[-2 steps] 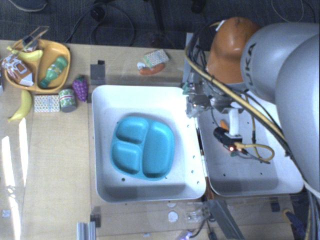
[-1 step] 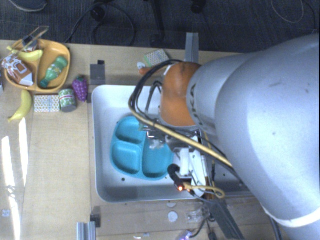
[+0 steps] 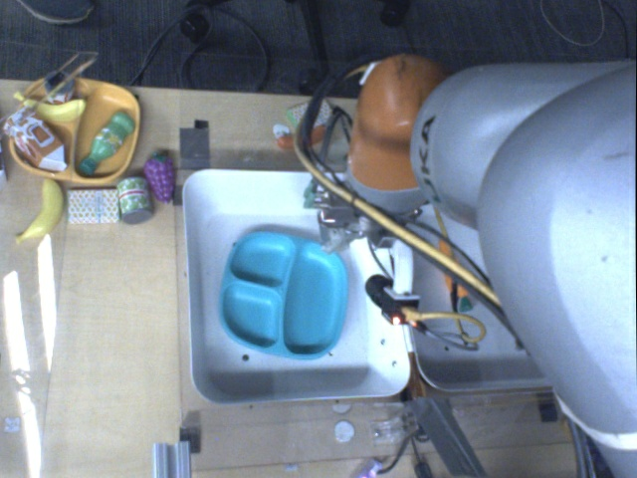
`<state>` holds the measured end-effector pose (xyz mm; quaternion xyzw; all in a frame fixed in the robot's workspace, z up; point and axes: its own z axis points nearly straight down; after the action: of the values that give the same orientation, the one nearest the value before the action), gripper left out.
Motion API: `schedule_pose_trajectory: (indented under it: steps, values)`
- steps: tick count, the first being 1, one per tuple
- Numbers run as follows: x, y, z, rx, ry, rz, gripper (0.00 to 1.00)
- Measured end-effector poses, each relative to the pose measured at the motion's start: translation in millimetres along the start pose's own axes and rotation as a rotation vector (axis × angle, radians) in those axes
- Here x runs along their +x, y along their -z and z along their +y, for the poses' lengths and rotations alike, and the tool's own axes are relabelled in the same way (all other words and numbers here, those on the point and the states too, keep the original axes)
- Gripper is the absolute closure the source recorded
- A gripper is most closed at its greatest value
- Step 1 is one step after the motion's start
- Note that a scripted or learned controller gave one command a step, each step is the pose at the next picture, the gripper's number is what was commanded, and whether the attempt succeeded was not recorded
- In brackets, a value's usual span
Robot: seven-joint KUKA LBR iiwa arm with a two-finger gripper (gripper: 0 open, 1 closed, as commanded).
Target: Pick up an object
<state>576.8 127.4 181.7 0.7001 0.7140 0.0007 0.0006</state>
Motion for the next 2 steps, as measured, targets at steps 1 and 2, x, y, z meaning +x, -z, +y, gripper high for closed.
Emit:
schedule_pose_trajectory:
  steps: [1,2]
  values:
    - [0.0,0.0,-0.1,0.000,0.000,0.000,0.00]
    - [1.4,9.1,1.0,-0.001,0.005,0.001,1.00]
